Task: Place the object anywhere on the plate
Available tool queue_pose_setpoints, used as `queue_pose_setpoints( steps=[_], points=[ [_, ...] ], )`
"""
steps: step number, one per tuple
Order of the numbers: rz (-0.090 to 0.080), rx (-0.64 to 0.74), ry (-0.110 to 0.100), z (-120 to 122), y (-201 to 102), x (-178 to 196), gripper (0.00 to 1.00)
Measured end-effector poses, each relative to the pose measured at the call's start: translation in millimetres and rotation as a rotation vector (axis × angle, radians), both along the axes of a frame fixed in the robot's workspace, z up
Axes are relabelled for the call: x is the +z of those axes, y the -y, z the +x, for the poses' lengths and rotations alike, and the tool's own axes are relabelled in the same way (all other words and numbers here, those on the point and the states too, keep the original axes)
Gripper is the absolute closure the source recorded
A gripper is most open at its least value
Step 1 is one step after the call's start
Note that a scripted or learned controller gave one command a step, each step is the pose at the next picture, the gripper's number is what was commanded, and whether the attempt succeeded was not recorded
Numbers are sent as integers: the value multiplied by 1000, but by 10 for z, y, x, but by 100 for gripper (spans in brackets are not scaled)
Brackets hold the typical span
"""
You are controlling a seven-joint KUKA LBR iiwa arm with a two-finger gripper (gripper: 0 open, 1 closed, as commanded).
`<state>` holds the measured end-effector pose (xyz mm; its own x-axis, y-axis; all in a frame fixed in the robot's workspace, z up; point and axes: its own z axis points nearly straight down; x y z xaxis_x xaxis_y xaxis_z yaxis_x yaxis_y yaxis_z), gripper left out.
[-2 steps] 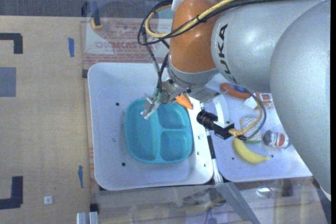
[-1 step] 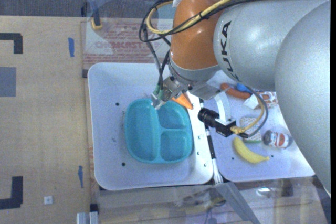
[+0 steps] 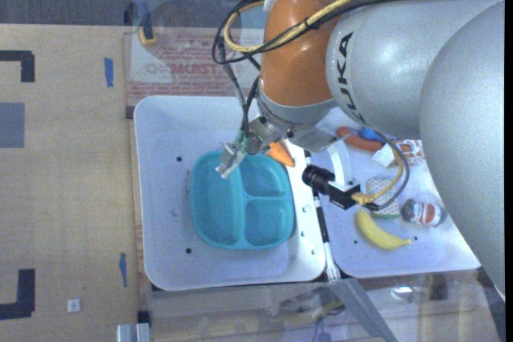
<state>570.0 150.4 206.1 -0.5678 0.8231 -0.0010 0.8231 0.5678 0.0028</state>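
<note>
1. Hovering over the upper-left part of the blue plate [image 3: 242, 208], the gripper [image 3: 234, 158] sits near the middle of the frame, in the left bin [image 3: 160, 172].
2. Something greenish shows at the fingertips, but it is too small and blurred to name; whether the fingers are spread or pinched on it cannot be told.
3. An orange piece [image 3: 280, 154] lies just beside the plate's upper right rim, partly under the wrist; it may be the object, though that is a guess.
4. If something is held, the sound move is to lower over a plate compartment, away from the rim, before letting go.
5. A banana [image 3: 381, 230] and other items rest in the right bin [image 3: 449, 252], well apart from the plate.
</note>
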Motion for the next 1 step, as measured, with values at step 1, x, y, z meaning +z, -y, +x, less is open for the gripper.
queue_pose_setpoints(
  steps=[1],
  points=[
    [1,-1,3,10,4,105,100]
  ],
)
